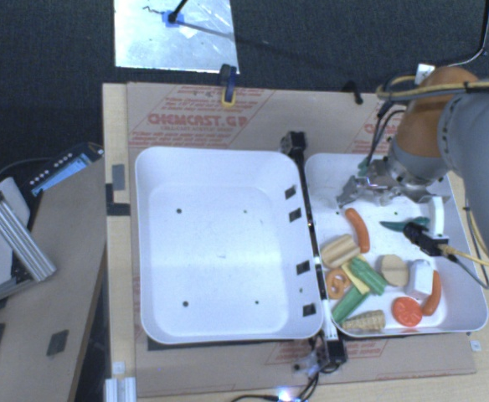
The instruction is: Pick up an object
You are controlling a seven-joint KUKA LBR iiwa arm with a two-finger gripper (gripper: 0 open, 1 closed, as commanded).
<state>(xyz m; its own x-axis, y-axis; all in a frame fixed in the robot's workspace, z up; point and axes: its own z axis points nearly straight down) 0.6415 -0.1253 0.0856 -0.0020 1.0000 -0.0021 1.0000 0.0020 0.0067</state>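
Pincer hovering over right bin's far part, just beyond orange sausage; finger state perhaps open, indiscernible.

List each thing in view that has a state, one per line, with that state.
pincer: low over the right bin's upper part, nothing seen in it.
sausage: lying loose just below the pincer.
right bin: loaded, toy food crowded at its near end.
left bin: bare white floor showing.
tomato: resting in the right bin's near corner.
green pod: lying slantwise among the pile.
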